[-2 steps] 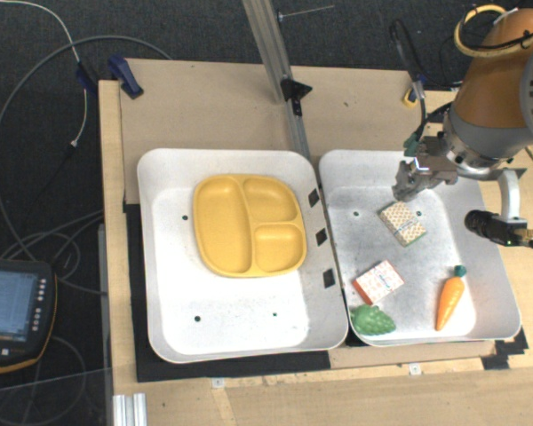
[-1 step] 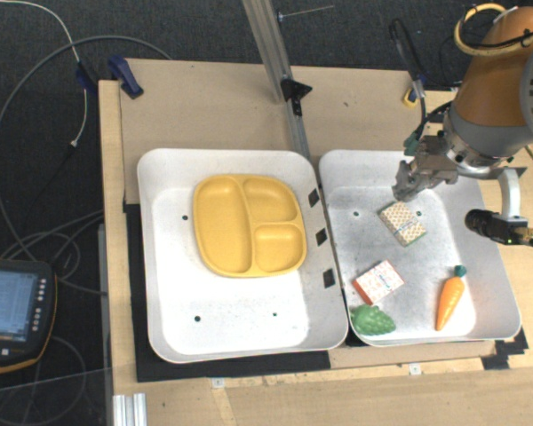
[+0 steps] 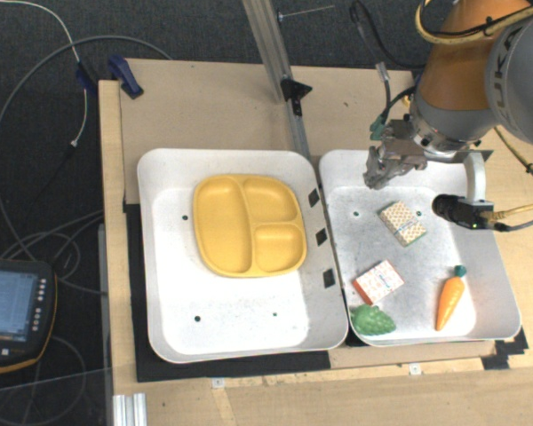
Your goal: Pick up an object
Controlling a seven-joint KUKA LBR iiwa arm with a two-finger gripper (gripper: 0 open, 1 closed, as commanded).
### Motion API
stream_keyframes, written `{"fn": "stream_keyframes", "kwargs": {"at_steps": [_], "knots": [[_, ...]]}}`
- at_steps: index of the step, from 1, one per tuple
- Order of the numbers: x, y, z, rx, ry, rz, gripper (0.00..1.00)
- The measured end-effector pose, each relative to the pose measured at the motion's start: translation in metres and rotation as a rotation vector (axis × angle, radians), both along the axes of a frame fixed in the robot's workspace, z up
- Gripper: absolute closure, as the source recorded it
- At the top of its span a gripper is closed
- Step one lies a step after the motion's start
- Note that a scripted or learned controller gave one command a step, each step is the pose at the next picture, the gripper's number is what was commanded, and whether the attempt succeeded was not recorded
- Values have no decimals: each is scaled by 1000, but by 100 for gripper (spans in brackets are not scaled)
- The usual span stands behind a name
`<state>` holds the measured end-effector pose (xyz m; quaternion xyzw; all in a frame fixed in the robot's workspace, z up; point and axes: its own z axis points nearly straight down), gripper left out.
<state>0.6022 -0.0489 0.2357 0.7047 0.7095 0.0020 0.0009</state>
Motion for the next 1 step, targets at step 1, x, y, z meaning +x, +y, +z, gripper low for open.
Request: {"fn": "stream_keyframes", "kwargs": {"at_steps": [1], "knots": [[18, 61, 6, 1, 1, 1, 100]]}}
